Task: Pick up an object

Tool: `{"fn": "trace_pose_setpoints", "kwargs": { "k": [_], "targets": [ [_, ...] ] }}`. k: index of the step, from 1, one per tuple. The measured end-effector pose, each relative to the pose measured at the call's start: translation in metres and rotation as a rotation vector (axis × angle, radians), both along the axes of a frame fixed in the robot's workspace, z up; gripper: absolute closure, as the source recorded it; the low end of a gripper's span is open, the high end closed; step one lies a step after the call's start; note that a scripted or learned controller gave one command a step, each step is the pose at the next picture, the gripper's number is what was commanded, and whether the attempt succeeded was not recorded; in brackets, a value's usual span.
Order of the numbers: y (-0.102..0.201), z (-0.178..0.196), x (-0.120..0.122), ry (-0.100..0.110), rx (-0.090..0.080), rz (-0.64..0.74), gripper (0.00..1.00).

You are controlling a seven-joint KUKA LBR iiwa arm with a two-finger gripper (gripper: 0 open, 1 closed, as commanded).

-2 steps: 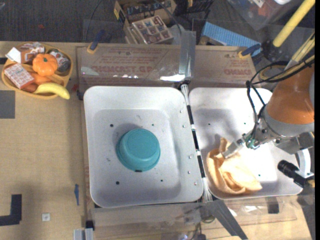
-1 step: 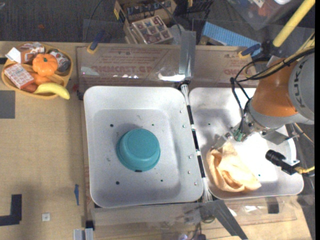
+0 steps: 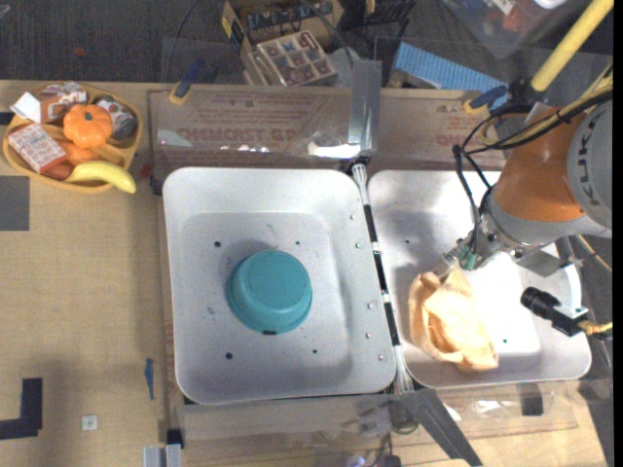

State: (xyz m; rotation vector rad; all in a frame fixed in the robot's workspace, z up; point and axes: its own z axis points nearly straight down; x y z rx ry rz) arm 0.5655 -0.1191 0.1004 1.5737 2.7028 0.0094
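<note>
**Reaching down at the cloth in the right bin**

Reaching into the right bin (image 3: 545,363), the gripper (image 3: 467,258) sits low at the upper edge of a crumpled yellow-orange cloth (image 3: 450,324). Whether it is spread wide, narrowed, or pinching the fabric I cannot tell; the tip is small and partly hidden against the cloth's top corner. That corner looks bunched upward just beneath the tip, touching or nearly so, while the rest of the cloth lies in folds on the bin floor toward the near left part of that bin.

Above the tip, the arm (image 3: 560,178) comes in from the right, its orange band broad over the bin's far right side, with dark cables looping past it.

In the left bin (image 3: 195,202) a teal bowl (image 3: 271,291) rests upside down near the middle, well apart from the cloth.

On the tabletop (image 3: 68,309) at far left, a yellow tray (image 3: 24,154) holds an orange pumpkin (image 3: 89,125), a banana (image 3: 102,174) and some small packets.
</note>
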Motion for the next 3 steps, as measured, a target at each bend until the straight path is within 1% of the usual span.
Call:
{"fn": "trace_pose_setpoints", "kwargs": {
  "k": [1, 2, 3],
  "targets": [
    [-0.0154, 0.0608, 0.0187, 0.009, -0.001, 0.136, 1.00],
    [-0.0155, 0.0607, 0.0186, 0.009, -0.001, 0.136, 0.00],
    [-0.0155, 0.0607, 0.0186, 0.009, -0.001, 0.136, 0.00]
  ]
}}
